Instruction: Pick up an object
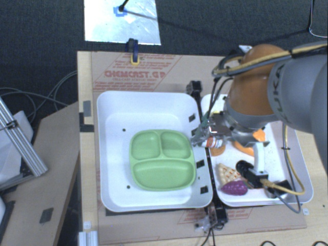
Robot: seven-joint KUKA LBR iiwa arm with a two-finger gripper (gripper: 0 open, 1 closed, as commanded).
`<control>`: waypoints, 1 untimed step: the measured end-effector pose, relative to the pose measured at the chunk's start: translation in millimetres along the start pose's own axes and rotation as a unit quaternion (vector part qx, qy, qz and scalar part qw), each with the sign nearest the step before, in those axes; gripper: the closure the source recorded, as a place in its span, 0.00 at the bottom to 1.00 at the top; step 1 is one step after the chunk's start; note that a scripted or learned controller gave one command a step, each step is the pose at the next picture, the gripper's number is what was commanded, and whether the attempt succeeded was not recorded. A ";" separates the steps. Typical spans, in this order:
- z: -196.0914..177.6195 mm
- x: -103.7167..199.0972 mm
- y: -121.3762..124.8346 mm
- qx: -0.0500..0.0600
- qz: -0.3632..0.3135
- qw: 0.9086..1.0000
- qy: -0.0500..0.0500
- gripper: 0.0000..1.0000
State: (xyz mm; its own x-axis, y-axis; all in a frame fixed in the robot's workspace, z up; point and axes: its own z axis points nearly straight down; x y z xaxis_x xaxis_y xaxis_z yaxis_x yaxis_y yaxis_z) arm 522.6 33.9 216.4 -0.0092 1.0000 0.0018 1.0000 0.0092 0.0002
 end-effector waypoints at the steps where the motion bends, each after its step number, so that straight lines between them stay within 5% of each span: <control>1: 0.8 -0.5 -0.4 -0.001 0.002 1.000 -0.001 1.00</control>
